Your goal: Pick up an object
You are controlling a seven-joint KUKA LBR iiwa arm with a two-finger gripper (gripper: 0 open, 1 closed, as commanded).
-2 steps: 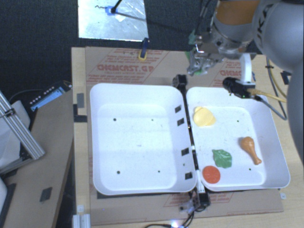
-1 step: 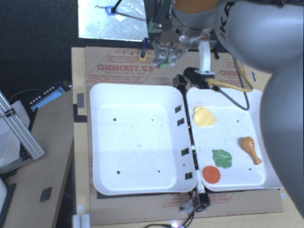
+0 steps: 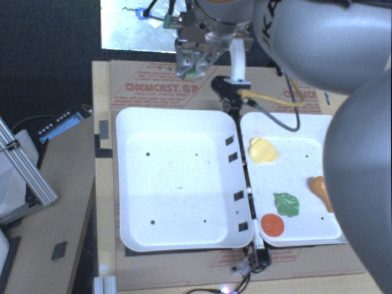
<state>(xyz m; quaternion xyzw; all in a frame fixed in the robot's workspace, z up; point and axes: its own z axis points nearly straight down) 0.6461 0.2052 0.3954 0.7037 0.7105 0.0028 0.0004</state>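
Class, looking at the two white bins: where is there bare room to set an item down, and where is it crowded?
Left bin: bare floor between all four walls. Right bin: crowded, with yellow piece, green piece, red ball and orange piece.

Two shallow white plastic bins sit side by side on a brown cardboard sheet (image 3: 153,84) printed with red lettering, laid over the tabletop (image 3: 67,182). The left bin (image 3: 177,179) holds nothing visible. The right bin (image 3: 300,152) contains a pale yellow rounded object (image 3: 263,150) near its upper left, a green crumpled object (image 3: 286,203) lower down, a round red-orange object (image 3: 272,225) just below the green one, and an orange object (image 3: 320,188) partly hidden by the grey arm (image 3: 343,48). The pincer (image 3: 191,66) hangs above the cardboard beyond the left bin's far edge, with a small green item (image 3: 195,73) visible at its tip.
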